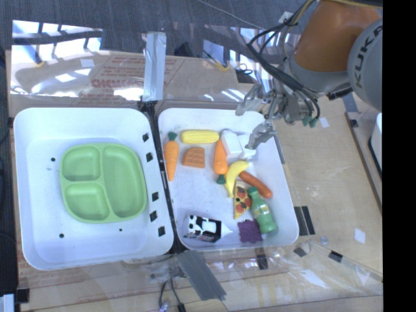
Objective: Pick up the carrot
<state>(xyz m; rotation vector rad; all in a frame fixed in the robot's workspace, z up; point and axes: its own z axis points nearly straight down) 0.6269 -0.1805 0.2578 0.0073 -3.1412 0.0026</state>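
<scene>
- Two white bins sit side by side; the right bin (195,207) holds the toys.
- Carrot (171,159) lies against that bin's left wall, below the corn (199,136).
- End effector (263,132) hovers over the bin's upper right corner, fingers spread, holding nothing.

I read this as a robotics lab cell, not a kitchen: two shallow white plastic bins (26,174) butted together on a taped-up pale wooden bench (325,174), grey industrial arm with an orange band (338,38) and loose black cabling (273,51). Contents are plastic toy food (221,168) plus a green divided plate (104,182). Cardboard sheet (117,77) and silver tape strips (155,64) are behind the bins.
</scene>
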